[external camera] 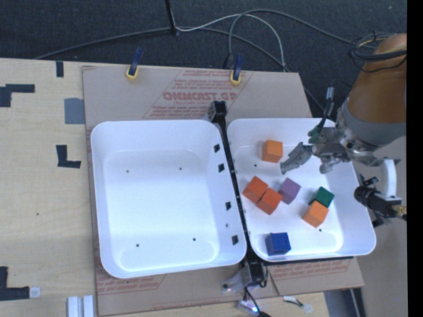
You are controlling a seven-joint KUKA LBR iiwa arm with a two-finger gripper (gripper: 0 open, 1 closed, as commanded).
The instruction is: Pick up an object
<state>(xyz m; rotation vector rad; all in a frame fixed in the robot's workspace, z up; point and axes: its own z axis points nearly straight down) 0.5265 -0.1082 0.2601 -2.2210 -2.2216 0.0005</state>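
Grey gripper (309,156) hangs over right bin (357,243), fingers spread, holding nothing, near the orange cube (271,150) with purple cube (289,189) below; approach step, next needs lowering onto one cube and closing.

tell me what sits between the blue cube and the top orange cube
Camera view: the orange block pair lies between the blue cube and the top orange cube.

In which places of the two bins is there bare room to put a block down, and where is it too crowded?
The left bin offers bare floor from wall to wall. In the right bin, small free patches lie between the blue block and the orange block, and along the divider. Crowded: the middle, around the red blocks, purple block and gripper.
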